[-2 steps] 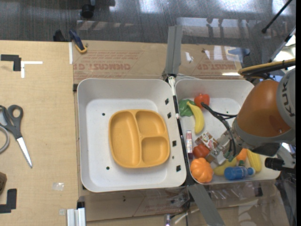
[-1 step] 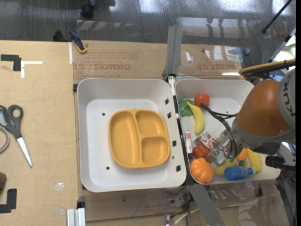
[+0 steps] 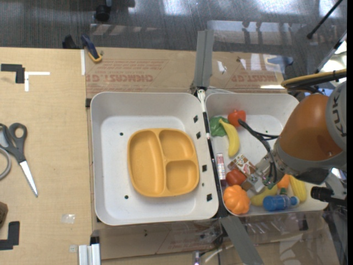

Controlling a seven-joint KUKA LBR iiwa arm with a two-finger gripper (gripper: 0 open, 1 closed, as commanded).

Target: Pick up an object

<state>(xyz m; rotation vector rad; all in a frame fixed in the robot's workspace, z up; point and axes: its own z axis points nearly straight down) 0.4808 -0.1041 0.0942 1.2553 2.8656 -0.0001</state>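
The right bin (image 3: 259,99) holds a heap of toy food: a yellow banana (image 3: 232,138), a red tomato (image 3: 236,117), a green leafy piece (image 3: 215,126), an orange pumpkin (image 3: 236,199), a blue bottle (image 3: 279,202), a yellow corn cob (image 3: 298,188), a red pepper (image 3: 235,176) and a small printed packet (image 3: 241,163). My gripper (image 3: 258,176) is low in this bin, between the red pepper and the corn cob, just above the pumpkin. The arm's orange band (image 3: 311,128) covers the bin's right side. Nothing visibly sits in the gripper.
The left bin (image 3: 107,148) holds a yellow divided plate (image 3: 163,162). A thin red and white tube (image 3: 220,167) lies by the wall between the bins. Scissors (image 3: 19,153) lie on the wooden bench at far left. Cardboard lies behind the bins.
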